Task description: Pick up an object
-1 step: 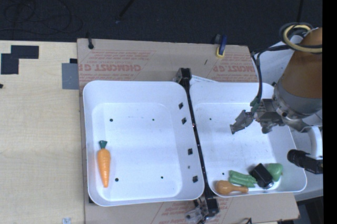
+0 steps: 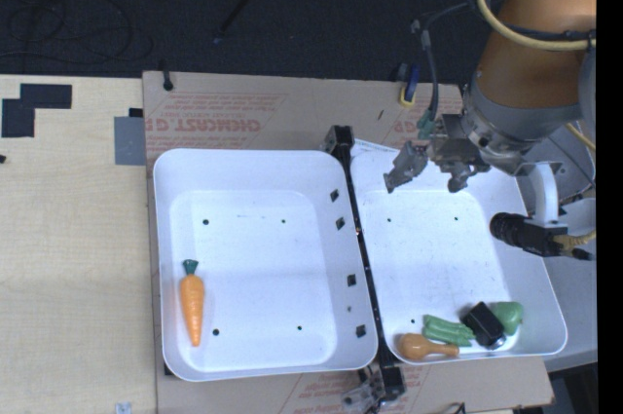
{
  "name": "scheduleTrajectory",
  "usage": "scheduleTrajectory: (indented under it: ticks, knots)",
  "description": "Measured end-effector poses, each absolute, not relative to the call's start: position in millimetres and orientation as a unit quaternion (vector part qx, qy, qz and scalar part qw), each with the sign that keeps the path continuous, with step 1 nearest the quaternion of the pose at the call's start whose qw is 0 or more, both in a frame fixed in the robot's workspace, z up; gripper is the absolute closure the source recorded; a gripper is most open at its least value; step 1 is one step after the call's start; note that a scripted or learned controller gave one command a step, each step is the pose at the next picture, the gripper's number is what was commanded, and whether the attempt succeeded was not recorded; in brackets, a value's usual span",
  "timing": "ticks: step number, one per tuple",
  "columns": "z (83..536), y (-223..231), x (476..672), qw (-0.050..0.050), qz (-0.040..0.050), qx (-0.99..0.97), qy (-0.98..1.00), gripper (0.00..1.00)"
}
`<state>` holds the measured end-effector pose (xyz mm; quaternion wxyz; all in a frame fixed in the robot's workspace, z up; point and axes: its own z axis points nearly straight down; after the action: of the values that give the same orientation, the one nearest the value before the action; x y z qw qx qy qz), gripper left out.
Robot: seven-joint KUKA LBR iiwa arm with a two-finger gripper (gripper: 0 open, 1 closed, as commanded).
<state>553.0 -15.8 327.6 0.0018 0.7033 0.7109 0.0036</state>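
One carrot [image 2: 192, 307] left bin [image 2: 243, 170]; four items [image 2: 465, 331] right bin [image 2: 428, 207]

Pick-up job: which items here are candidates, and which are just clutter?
In play:
- hand, open, above the right bin
- carrot in the left bin
- green pod, black block, green piece, tan gourd-shaped toy, bunched at the right bin's near edge

Lying about:
- cardboard sheet under the bins
- cables behind the bench
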Motion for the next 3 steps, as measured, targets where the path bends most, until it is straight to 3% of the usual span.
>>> scheduleTrajectory:
  ticks: [1,2,3]
  knots:
    - [479,9,575.8,0.006,0.0061,0.705,0.709,0.0]
    - [478,9,574.6,-0.001,-0.0025,0.705,0.709,1.0]
    - [378,-31,590.3,-0.004,-0.0049,0.709,0.705,1.0]
